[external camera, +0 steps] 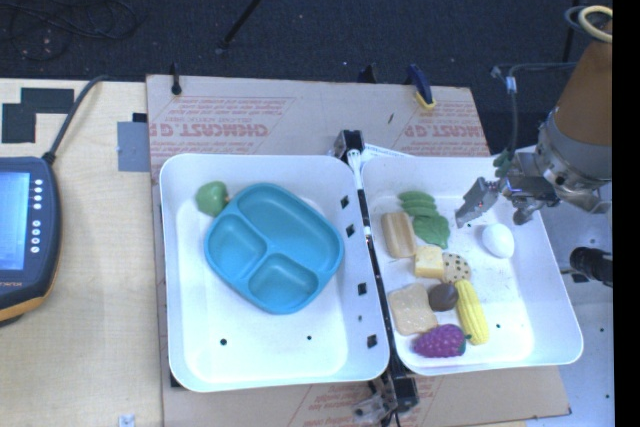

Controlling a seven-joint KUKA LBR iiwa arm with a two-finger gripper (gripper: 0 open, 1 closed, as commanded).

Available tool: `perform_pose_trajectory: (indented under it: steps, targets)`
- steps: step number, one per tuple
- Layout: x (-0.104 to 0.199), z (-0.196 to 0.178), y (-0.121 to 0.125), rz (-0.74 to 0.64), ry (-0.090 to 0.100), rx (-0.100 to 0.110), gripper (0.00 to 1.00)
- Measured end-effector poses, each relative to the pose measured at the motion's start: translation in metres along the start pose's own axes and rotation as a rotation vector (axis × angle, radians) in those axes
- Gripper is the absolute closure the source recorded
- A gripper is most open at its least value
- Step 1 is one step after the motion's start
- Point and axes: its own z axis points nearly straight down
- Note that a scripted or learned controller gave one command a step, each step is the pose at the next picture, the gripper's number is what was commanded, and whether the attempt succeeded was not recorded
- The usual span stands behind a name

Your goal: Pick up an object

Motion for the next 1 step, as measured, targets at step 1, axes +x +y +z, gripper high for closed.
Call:
perform_pose_trajectory:
  steps: [1]
  targets:
    - [-0.0302, 0.1431, 0.0218, 0.001, 0.001, 0.009, 0.0]
